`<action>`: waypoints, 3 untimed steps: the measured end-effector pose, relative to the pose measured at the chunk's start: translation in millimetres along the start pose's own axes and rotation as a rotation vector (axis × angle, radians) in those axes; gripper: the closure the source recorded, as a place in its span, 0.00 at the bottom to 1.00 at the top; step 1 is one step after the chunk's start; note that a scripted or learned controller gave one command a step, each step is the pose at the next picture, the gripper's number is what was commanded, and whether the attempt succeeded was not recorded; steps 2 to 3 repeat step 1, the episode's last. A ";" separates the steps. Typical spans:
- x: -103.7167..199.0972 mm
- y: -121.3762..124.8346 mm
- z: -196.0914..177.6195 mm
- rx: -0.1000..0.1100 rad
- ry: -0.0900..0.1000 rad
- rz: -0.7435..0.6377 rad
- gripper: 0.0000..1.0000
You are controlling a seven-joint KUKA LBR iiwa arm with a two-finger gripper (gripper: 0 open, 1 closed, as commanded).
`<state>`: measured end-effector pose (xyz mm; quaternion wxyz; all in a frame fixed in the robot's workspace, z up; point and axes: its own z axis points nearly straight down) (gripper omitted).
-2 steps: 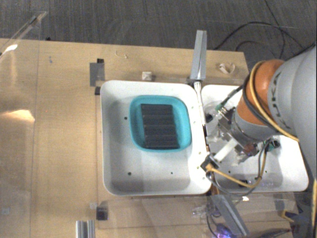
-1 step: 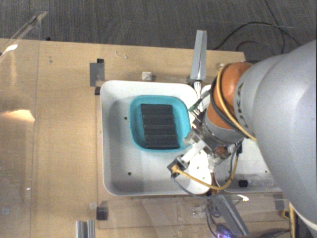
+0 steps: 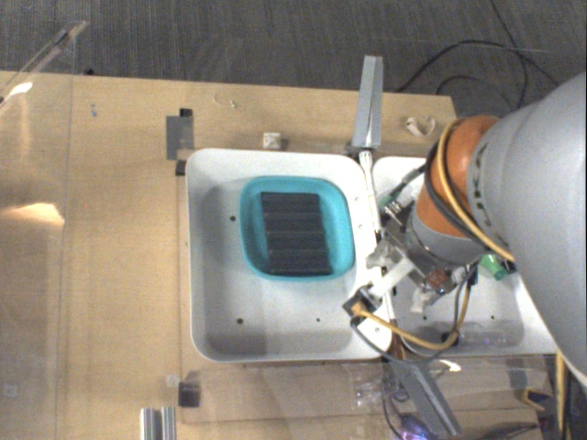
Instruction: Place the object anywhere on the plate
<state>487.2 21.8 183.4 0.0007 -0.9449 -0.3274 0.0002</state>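
On the desk (image 3: 92, 246), in the left bin (image 3: 215, 319), a teal plate (image 3: 341, 232) is sitting flat on the bin floor. A dark ribbed slab (image 3: 293, 236) is lying flat inside its rim, prob. the task obj., so the placing looks done. Further right, the arm (image 3: 532, 181) is hanging over the right bin (image 3: 500, 333) and covering the gripper (image 3: 426, 287) from above, so can't tell how the jaws are standing. A small green bit (image 3: 495, 265) is peeking out beside the wrist, too hidden to ID.
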 end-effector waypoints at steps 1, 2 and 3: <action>1.7 0.2 -10.0 0.000 0.002 -0.005 1.00; 1.7 0.2 -10.0 0.000 0.002 -0.005 1.00; 1.7 0.2 -10.0 0.000 0.002 -0.005 1.00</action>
